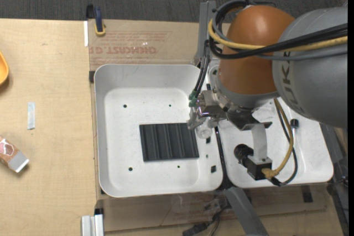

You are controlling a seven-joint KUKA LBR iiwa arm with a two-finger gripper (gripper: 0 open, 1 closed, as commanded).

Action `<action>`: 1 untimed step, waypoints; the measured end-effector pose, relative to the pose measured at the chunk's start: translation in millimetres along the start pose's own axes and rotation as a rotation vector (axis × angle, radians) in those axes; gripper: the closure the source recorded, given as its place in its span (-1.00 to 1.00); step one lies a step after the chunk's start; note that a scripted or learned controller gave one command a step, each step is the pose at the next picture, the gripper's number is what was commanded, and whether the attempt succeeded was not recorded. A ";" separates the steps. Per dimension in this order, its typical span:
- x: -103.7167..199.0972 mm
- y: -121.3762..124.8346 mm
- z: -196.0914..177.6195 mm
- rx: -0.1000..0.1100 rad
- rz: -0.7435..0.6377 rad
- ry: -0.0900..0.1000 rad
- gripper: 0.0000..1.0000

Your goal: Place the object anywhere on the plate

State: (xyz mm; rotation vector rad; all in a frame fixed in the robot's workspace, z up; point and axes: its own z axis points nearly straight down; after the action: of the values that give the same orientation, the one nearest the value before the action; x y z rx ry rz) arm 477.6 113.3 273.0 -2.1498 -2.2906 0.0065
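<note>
A black ribbed plate (167, 141) lies flat in the left white bin (110, 119), towards its front right. My gripper (200, 120) hangs at the plate's upper right corner, close to the wall between the two bins. A small pale, glassy bit (204, 131) shows just under the gripper, and I cannot tell whether it is a held object or part of the tool. The big orange band (251, 50) and grey arm hide what lies behind the gripper.
The arm covers most of the right bin (312, 166). Cardboard (138, 47) lies behind the left bin, with a blue clamp (97, 18) at its corner. On the wooden bench at left are an orange item (2, 69), a small white strip (31, 116) and a wrapped packet (12, 155).
</note>
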 end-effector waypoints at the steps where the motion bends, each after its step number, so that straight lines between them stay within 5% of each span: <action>1: 53.6 3.0 7.5 0.001 0.275 -0.001 1.00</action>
State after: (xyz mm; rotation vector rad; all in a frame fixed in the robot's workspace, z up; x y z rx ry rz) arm 477.2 167.0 265.3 -2.4435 -1.9753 0.0096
